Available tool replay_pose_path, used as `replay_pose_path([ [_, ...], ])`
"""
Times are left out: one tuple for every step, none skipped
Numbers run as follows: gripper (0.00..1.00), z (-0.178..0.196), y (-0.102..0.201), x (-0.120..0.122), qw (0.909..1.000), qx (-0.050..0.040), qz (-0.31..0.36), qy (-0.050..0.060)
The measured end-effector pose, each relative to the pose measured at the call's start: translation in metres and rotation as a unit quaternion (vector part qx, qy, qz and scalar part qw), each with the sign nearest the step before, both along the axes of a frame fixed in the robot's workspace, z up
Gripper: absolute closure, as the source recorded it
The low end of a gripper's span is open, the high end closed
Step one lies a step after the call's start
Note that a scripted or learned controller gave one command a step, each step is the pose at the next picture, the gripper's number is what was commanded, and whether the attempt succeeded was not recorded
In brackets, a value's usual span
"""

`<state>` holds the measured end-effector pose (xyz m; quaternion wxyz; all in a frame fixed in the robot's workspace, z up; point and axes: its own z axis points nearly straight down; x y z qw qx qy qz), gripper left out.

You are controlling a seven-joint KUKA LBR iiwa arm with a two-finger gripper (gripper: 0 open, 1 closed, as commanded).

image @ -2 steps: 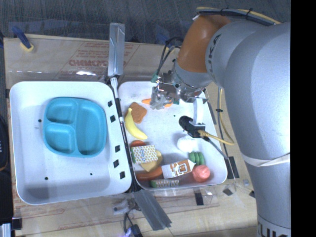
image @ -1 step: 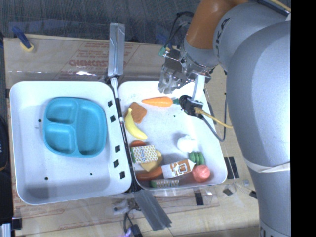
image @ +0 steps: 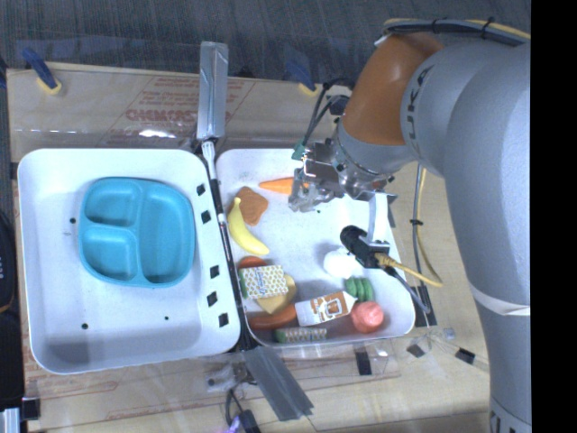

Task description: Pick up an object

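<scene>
Camera view: near edge of the right bin holds a crowded heap, tomato against milk carton, easily jostled. Farther back, the gripper hovers by the carrot; its spread I cannot tell, so it may miss

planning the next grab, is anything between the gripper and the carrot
Nothing visible. The gripper hangs over the right bin, just right of the carrot, with only bare bin floor between them. The banana lies lower left, off that path.
</scene>
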<state>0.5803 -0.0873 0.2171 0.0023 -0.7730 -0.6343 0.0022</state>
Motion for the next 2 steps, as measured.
replay_pose_path([
  [1.00, -0.0257, -0.0381, -0.0344, 0.9890, 0.0008, 0.148, -0.001],
  [0.00, -0.0256, -0.0379, -0.0342, 0.9890, 0.0007, 0.148, -0.001],
])
